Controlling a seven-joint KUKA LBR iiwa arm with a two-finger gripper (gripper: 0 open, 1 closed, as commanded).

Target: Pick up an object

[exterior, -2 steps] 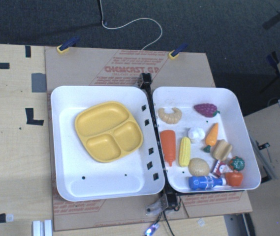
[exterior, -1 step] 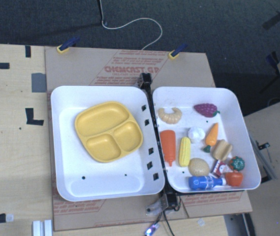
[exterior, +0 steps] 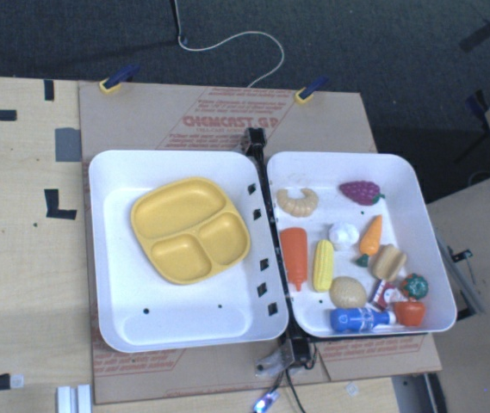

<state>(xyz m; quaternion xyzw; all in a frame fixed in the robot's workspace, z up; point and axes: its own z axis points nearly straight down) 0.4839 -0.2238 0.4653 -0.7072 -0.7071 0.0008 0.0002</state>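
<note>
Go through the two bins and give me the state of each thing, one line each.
Yellow divided plate: upright, compartments bare, in left bin.
Blue bottle: lying on its side, right bin.
Corn cob: lying flat.
Large orange carrot: lying flat beside the corn.
Purple grapes: resting near the far wall.

Both white bins, the left bin (exterior: 115, 317) and the right bin (exterior: 400, 172), look like smooth moulded plastic with a soft sheen. The yellow divided plate (exterior: 190, 228) is matt plastic. The toy foods look like plastic too: the orange hot dog (exterior: 294, 257) and corn cob (exterior: 323, 265) smooth, the purple grapes (exterior: 359, 192) bumpy, the blue bottle (exterior: 359, 319) glossy. Under the bins lies matt brown cardboard (exterior: 219, 119) with red print; the desk (exterior: 21, 256) looks like pale wood
</note>
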